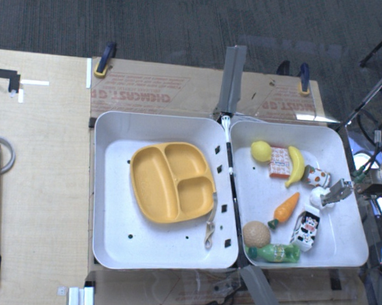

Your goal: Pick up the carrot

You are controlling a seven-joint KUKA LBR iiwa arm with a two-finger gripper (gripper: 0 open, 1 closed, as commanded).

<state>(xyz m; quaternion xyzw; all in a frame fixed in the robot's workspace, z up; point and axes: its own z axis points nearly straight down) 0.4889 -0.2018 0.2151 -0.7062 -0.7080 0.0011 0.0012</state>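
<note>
The orange carrot [287, 207] with a green stem end lies slanted in the middle of the right bin [350, 222]. My gripper [336, 190] reaches in over that bin's right rim, to the right of the carrot and slightly farther back, about a carrot's length from it. It hangs close to a small white round object [316, 198]. Nothing is seen held in it.
Around the carrot lie a lemon [261, 151], a red-and-white box [280, 162], a banana [297, 165], a cow-patterned carton [307, 229], a brown ball [256, 234] and a green bottle [275, 253]. A yellow divided plate [172, 181] sits in the left bin [110, 195].
</note>
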